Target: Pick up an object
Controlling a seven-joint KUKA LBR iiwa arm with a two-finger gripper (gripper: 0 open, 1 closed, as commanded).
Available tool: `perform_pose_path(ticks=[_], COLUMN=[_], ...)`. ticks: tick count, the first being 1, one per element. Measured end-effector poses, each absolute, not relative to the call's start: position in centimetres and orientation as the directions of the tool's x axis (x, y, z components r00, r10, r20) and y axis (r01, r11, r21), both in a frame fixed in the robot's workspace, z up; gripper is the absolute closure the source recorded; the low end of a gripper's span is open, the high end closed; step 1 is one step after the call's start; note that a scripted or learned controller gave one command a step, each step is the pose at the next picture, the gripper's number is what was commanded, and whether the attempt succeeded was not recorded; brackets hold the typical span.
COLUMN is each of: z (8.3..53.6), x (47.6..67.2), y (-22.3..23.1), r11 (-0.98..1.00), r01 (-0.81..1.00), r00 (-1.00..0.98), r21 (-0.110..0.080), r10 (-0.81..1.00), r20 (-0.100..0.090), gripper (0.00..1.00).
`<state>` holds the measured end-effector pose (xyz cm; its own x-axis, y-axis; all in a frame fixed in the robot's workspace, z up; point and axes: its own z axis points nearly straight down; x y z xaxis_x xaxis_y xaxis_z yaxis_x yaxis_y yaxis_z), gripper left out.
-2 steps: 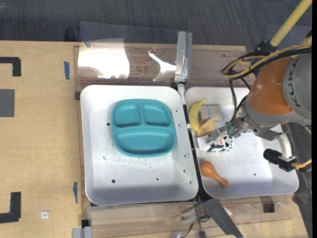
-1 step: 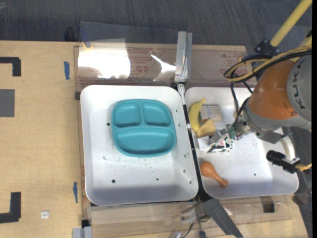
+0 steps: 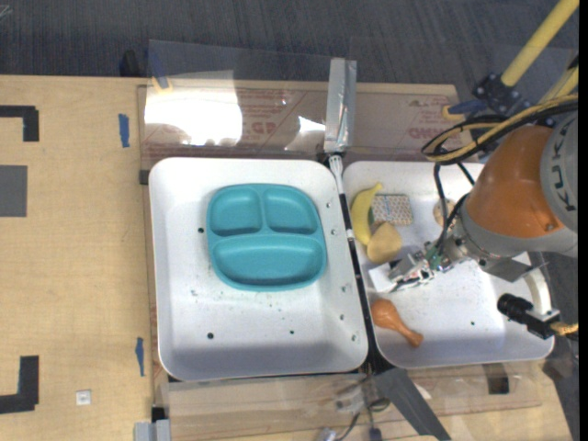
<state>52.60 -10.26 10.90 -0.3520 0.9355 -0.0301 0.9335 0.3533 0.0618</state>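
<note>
My gripper [image 3: 411,271] reaches into the right bin [image 3: 459,329] from the right, low over its floor. Just left of its tip lies a pale yellow wedge-shaped piece [image 3: 385,242]. A yellow banana [image 3: 364,211] curves along the bin's left wall, and a speckled square sponge [image 3: 392,209] lies beside it. An orange drumstick-shaped toy [image 3: 395,321] rests near the bin's front left. I see nothing between the fingers, and the arm hides part of the bin's right side.
The left bin [image 3: 184,320] holds a teal divided plate [image 3: 266,235]. A clear plastic sheet and a metal divider [image 3: 339,108] stand behind the bins. Yellow and black cables [image 3: 478,131] hang at the upper right.
</note>
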Motion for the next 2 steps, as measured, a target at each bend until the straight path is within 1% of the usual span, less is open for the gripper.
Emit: perform_pose_path(ticks=[1,2], z=[10.82,10.87], x=[52.94,53.09], y=[-10.28,-10.16], r11=[0.287,0.370], r01=[0.957,0.928], r00=[-0.286,-0.369], r21=[0.048,0.051], r10=[0.958,0.929], r20=[-0.016,-0.029], gripper=[0.00,0.00])
